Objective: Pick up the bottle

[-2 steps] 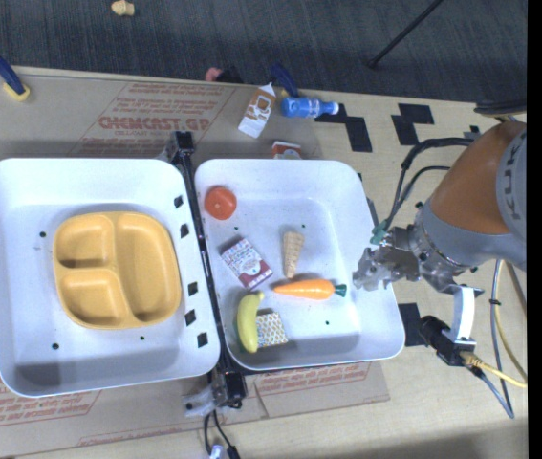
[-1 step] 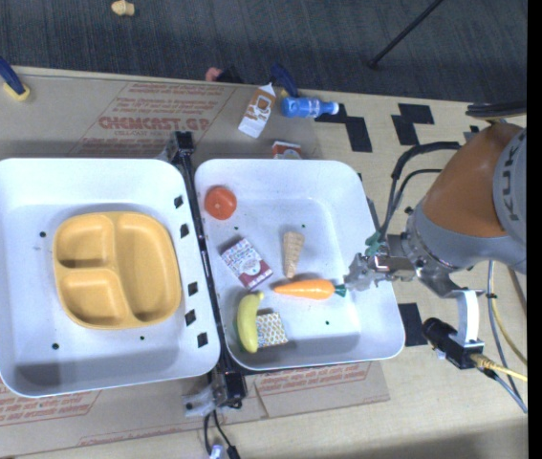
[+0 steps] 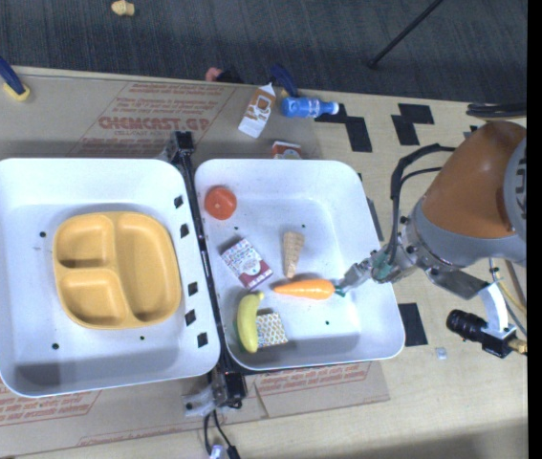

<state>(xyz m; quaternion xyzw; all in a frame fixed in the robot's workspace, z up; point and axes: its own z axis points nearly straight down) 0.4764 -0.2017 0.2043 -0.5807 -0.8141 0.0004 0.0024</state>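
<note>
Bottle [image 3: 307,108] blue, white-capped, lying flat on bench beyond bins; pincer [image 3: 358,277] grip state unclear.

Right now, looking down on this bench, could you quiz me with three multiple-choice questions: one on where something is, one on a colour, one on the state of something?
1. Where does the blue bottle lie?
A. In the left bin
B. In the right bin
C. On the bench beyond the bins

2. What colour is the divided plate in the left bin?
A. Yellow
B. Green
C. Red

3. How does the carrot lie?
A. Standing upright
B. Flat on the floor of the right bin, near the gripper
C. On the plate

Answers:
1. C: the bottle rests on the bench past the right bin's far rim.
2. A: the plate with three compartments is yellow.
3. B: the carrot lies on its side, its green end toward the gripper.
</note>
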